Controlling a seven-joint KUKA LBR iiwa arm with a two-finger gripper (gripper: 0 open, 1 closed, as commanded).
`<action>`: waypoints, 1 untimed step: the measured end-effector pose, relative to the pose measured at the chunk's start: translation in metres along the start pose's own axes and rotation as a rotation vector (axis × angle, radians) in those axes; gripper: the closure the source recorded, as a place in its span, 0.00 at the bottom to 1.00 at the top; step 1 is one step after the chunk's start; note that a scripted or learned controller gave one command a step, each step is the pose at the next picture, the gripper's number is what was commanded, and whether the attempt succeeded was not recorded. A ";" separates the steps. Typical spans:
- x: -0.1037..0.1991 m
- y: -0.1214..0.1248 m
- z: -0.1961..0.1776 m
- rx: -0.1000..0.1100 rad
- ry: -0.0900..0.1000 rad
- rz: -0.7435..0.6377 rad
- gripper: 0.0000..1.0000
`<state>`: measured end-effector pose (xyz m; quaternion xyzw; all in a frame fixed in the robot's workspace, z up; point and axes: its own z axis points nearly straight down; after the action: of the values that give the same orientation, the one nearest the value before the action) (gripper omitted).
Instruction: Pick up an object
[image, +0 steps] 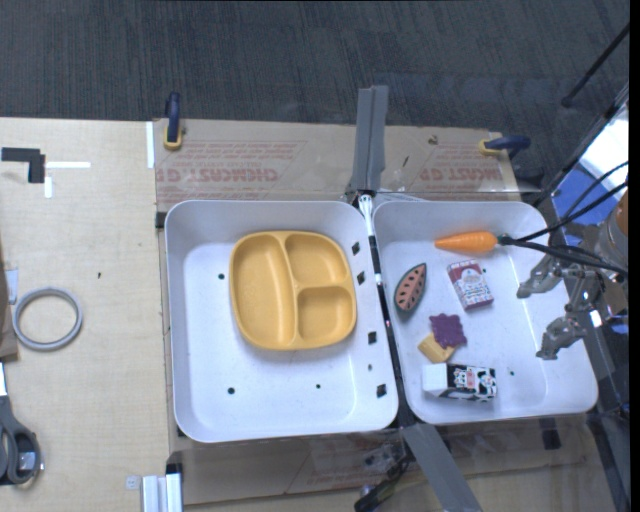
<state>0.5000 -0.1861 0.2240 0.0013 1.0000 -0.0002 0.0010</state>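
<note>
Hovering over the right bin's (520, 395) far right side, the gripper (553, 312) has its two fingers spread wide with nothing between them. The candidates lie well to its left: carrot (467, 241), red carton (470, 284), melon slice (410, 288), purple piece (447, 328) touching a yellow bit (434, 349), and the cow box (460, 381). Likely trouble: the purple and yellow pieces overlap, so closing there may catch both or neither; the round carrot could roll out of a pinch; the flat carton may slide; the bin wall is close beside the gripper and could be struck in descent
</note>
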 end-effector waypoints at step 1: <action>-0.018 0.022 0.112 0.001 0.002 0.672 0.00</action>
<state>0.5181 -0.1640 0.1117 0.3311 0.9436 -0.0005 0.0000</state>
